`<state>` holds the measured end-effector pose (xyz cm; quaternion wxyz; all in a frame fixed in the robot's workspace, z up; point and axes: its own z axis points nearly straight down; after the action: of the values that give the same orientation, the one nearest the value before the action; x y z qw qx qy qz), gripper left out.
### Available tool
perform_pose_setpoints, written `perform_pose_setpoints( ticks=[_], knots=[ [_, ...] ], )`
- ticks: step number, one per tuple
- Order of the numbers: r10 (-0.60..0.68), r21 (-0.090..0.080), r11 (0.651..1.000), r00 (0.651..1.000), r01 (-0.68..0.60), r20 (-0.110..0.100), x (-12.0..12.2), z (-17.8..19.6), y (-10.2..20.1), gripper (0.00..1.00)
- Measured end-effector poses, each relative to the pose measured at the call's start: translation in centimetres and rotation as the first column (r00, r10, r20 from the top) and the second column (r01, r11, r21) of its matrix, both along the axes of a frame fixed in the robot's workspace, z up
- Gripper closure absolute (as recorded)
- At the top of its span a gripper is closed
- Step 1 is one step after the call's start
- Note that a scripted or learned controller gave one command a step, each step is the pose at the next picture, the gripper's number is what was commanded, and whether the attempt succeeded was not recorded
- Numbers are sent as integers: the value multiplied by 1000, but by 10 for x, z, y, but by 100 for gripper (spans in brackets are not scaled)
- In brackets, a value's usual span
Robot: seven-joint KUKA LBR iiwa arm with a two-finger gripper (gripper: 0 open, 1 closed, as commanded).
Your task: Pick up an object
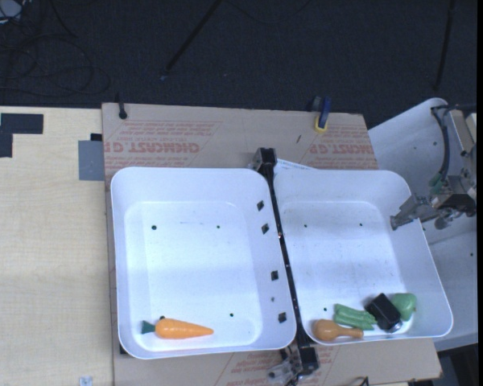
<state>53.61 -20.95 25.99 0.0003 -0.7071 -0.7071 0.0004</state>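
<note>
A wooden counter (40, 240) holds two white bins. The tool (402, 218) sits at the right bin's (346, 240) right rim; I cannot tell its grip. A toy carrot (181, 329) lies low in the left bin (185, 256).

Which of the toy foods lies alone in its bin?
The orange carrot, alone near the front of the left bin. The other toys crowd the right bin's front corner.
</note>
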Motion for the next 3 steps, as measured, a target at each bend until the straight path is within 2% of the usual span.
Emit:
perform_pose_setpoints(
  ticks=[1, 2, 3],
  knots=[
    [5, 3, 1000, 1000, -5, -5, 55, -96, -2, 0],
    [10, 5, 1000, 1000, -10, 0, 83, -94, 95, 0],
    [8, 3, 1000, 1000, -8, 2, 108, -71, 167, 0]
  ],
)
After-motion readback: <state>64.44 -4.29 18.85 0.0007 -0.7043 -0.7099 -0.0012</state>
